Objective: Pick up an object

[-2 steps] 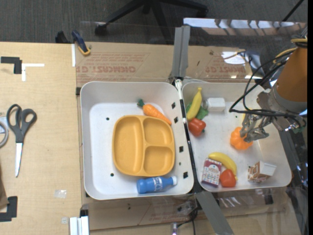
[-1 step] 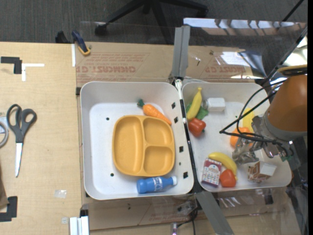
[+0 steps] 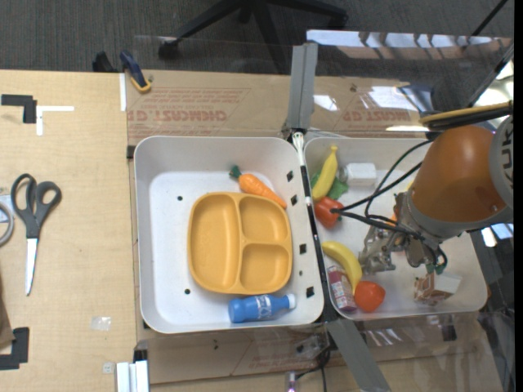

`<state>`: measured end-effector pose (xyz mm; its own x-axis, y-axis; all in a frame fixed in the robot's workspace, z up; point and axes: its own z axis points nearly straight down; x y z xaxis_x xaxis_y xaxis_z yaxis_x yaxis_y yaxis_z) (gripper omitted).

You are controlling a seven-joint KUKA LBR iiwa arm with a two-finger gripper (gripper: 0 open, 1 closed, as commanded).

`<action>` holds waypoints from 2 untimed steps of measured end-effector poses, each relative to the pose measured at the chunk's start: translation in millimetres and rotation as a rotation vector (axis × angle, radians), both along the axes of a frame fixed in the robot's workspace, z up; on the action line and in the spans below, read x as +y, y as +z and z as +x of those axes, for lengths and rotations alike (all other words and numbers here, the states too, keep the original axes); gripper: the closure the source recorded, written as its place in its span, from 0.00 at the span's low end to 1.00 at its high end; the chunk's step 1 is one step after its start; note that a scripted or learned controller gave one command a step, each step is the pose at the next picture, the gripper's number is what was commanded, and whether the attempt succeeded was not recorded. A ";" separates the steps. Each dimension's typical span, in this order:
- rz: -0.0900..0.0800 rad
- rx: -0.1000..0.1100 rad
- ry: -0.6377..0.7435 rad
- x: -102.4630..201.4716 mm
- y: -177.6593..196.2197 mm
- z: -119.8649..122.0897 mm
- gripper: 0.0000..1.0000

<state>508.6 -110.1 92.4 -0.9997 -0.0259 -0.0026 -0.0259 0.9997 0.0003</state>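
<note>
Pincer (image 3: 377,251) low in the right bin (image 3: 470,300), lower right of the frame, just beside a banana (image 3: 343,260) and tomato (image 3: 368,296); grip state impossible to tell. Best to settle squarely over the banana's middle before closing, clear of the tomato.

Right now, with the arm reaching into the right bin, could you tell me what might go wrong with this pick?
1. The tool sits low among crowded items: a banana, a red tomato and a small bottle lie close together, so it may nudge them or close on two at once.
2. Black cables loop near the wrist over the right bin and might snag.
3. The round tomato could roll off.
</note>
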 end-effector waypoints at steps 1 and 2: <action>-0.003 -0.024 -0.002 -0.6 5.2 6.5 0.00; -0.001 -0.002 -0.287 -34.4 140.8 77.3 0.00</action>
